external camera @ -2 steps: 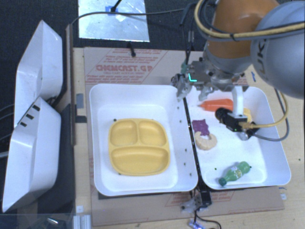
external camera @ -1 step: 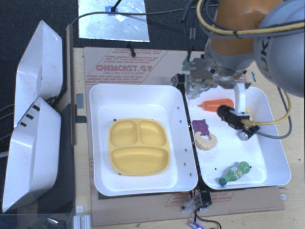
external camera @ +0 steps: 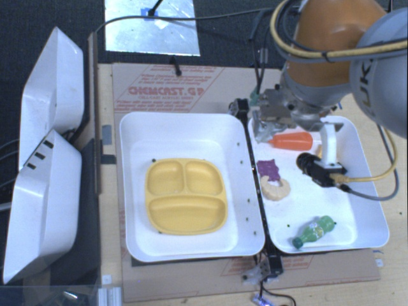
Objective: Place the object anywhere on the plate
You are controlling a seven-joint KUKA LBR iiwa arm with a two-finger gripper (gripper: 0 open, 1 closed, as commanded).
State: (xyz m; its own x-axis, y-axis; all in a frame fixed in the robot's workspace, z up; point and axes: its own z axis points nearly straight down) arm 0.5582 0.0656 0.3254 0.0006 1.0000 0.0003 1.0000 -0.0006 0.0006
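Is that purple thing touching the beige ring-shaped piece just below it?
Touching. The camera view shows the purple thing overlapping the beige ring with no bin floor between them.

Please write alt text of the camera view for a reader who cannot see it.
A grey and orange arm reaches over the right bin, which holds a carrot, a purple toy, a beige ring and a green bottle. The left bin holds a yellow plate with three compartments.

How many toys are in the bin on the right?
4. An orange carrot near the back under the arm, a purple piece by the left wall, a tan ring touching it, a green bottle at the front. The arm may hide more.
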